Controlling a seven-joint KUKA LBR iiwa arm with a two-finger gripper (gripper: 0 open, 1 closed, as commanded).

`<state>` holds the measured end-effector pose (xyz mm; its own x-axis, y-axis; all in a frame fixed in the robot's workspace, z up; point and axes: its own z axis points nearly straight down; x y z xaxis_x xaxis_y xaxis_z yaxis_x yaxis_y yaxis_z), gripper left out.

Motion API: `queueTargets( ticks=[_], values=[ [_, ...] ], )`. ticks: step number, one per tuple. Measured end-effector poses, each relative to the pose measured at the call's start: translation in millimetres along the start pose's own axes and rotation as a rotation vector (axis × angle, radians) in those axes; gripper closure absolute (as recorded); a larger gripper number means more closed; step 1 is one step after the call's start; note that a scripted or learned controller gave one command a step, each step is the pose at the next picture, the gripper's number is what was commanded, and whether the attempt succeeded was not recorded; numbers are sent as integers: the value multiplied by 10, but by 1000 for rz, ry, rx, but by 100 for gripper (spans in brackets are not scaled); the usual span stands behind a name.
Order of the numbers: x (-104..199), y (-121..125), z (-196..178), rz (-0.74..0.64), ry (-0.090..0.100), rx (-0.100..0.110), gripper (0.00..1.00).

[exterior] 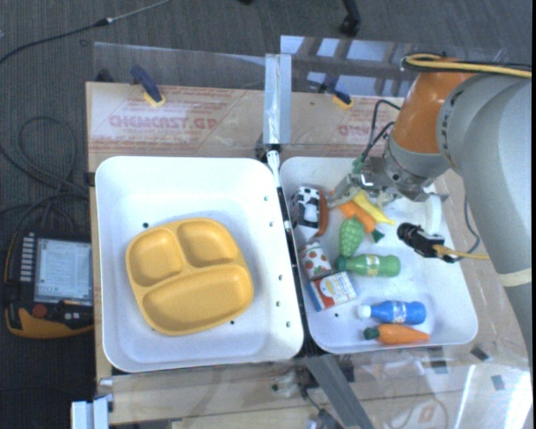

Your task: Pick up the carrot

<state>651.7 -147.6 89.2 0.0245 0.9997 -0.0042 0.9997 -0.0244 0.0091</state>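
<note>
Counter: we list a brown board surface carrying two shallow white bins side by side.

Arm: grey, with an orange band above the wrist, reaching in from the right over the upper part of the right bin.

Left bin: we record one yellow divided tray with three compartments, lying near the middle.

Right bin, contents: a black-and-white cow-patterned item at the upper left; a green lumpy toy near the middle; a green bottle lying on its side just below it; a red-and-white small carton; a round spotted item at the left wall; a blue bottle lying flat toward the lower edge.

Carrot: orange with a green top, lying flat in the lower right part of the right bin, just below the blue bottle, well apart from the claw.

Claw: low over the upper part of the right bin, beside orange and yellow pieces; we cannot tell whether it is spread or pressed together.
</note>
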Motion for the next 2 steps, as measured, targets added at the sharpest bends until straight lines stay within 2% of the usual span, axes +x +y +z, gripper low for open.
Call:
queueTargets(
  ticks=[1, 2],
  values=[
    [1, 14, -120, 0, 0, -5, 100],
    [573, 170, -1650, -26, 4, 10, 100]
  ],
)
